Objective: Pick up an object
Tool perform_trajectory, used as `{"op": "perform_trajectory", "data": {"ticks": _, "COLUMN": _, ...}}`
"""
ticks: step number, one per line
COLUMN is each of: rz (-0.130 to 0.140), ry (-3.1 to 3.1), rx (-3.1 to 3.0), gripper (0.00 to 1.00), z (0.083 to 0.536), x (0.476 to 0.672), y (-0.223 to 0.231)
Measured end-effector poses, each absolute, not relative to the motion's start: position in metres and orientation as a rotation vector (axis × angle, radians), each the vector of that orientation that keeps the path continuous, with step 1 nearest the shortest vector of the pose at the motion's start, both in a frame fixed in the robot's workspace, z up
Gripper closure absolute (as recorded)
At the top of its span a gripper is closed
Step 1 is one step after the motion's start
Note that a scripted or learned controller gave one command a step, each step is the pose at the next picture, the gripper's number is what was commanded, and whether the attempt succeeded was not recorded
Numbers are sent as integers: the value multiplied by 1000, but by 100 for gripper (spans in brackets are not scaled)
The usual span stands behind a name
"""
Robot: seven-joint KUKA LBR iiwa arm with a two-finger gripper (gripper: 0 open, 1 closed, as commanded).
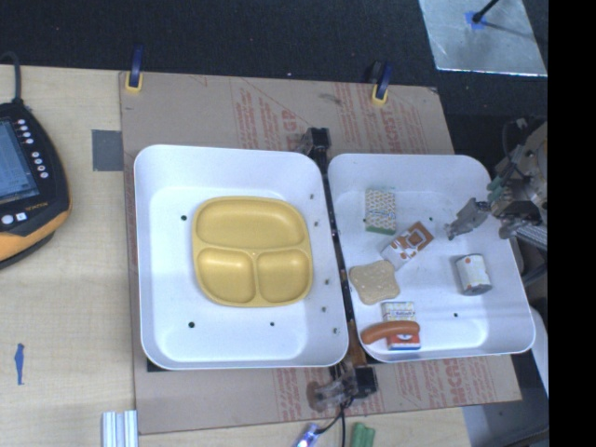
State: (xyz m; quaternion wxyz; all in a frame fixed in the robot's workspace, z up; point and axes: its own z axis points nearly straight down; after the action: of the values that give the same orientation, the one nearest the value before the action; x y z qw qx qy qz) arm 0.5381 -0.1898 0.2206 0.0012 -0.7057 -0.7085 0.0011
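Note:
The right white bin [503, 335] holds several small items. They include a green-and-white packet [380, 209], an orange-and-white wrapper [409, 241], a tan toast-like piece [373, 281], a small pale box [398, 311], an orange sausage shape [386, 331] and a grey can [472, 274] lying on its side. My gripper [482, 220] hangs over the bin's right part, above and just behind the grey can, to the right of the orange-and-white wrapper. I see nothing held in it. The arm reaches in from the right edge.
The left white bin [163, 333] holds a yellow divided plate [251, 250]. A black-and-orange control pendant [23, 184] lies at the far left of the bench. Clamps [380, 82] sit at the back edge of the cardboard.

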Motion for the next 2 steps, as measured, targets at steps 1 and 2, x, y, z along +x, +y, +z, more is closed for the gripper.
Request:
{"op": "perform_trajectory", "data": {"ticks": 1, "rz": 6, "ry": -2226, "rx": -2212, "gripper": 0, "z": 121, "x": 562, "y": -133}}
{"op": "perform_trajectory", "data": {"ticks": 2, "rz": 6, "ry": -2226, "rx": -2213, "gripper": 0, "z": 91, "x": 603, "y": -134}}
